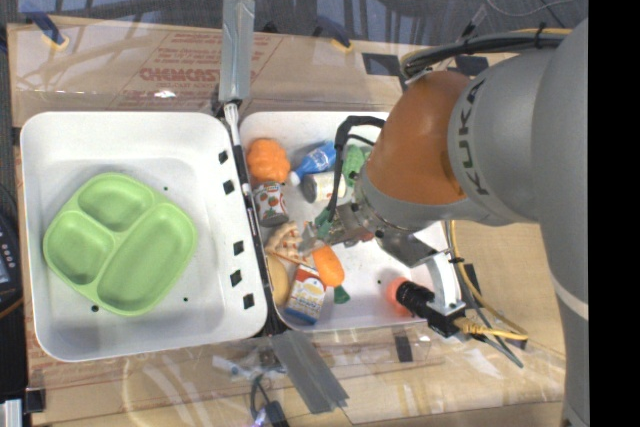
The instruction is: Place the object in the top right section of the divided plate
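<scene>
A light green divided plate (146,255) lies in the left bin (60,140), with two small sections toward its upper left and one long section on its right; all three are bare. My gripper (327,227) hangs low in the right bin (300,127), in the middle of a cluster of toy food. It is just above an orange carrot (328,266) and right of a pale bread-like piece (283,243). The wrist and the arm's orange band hide what lies directly under it.
Around the gripper in the right bin lie an orange fruit (265,160), a small can (271,203), a blue packet (318,157), a white cylinder (318,187), a juice carton (307,298) and a red-orange piece (411,295). A ridge with black clips (240,215) separates the bins.
</scene>
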Motion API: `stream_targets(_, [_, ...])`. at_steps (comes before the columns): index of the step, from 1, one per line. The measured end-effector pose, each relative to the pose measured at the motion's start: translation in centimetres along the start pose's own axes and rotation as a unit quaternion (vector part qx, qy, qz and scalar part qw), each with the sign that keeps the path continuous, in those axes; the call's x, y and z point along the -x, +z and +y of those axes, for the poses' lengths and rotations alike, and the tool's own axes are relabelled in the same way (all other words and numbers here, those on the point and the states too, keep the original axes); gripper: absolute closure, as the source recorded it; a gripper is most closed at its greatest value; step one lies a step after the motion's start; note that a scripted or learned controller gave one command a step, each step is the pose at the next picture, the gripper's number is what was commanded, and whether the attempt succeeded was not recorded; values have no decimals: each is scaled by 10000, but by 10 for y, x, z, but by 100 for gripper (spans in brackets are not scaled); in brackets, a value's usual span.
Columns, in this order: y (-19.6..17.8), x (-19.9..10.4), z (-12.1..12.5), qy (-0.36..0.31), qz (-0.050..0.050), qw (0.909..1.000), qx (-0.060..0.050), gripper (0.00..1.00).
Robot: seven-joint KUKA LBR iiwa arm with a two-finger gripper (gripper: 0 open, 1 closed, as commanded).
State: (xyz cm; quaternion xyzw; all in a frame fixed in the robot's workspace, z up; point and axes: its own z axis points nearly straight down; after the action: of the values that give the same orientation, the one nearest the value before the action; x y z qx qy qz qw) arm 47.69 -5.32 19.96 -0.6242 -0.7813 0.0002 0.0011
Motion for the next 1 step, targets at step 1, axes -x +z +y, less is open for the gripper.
stream_targets(1, [-54,-69,16,-2608,-15,9654,13,100])
